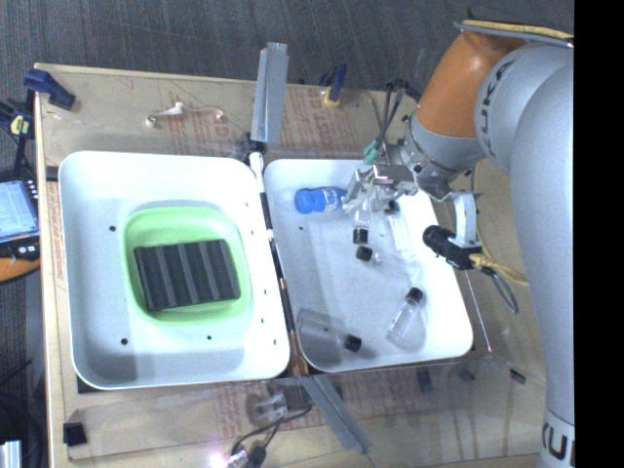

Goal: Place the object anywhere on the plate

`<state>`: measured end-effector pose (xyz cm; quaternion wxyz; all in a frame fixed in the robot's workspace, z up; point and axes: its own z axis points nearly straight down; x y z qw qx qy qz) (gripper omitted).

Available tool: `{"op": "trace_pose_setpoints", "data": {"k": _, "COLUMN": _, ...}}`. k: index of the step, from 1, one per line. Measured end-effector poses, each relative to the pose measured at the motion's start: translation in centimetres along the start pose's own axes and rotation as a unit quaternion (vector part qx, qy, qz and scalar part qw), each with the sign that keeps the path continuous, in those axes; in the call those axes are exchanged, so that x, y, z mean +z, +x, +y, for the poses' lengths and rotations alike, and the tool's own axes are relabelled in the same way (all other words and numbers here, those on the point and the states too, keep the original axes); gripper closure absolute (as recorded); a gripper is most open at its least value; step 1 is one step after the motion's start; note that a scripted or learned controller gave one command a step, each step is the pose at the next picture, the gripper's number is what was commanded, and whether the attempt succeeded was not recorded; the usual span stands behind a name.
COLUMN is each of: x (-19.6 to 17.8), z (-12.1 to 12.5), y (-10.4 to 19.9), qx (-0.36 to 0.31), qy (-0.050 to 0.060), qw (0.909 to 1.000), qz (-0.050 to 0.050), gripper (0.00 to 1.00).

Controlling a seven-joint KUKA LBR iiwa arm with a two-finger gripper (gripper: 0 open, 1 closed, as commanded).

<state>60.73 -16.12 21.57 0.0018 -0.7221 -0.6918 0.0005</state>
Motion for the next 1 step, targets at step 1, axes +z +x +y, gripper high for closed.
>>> {"op": "trace_pose_setpoints", "data": {"k": 1, "x": -0.01, "z": 0.0, "y": -0.01, "qx": 0.0, "qy": 0.0, "qw": 1.0, "qz": 0.0, "gripper": 0.0}}
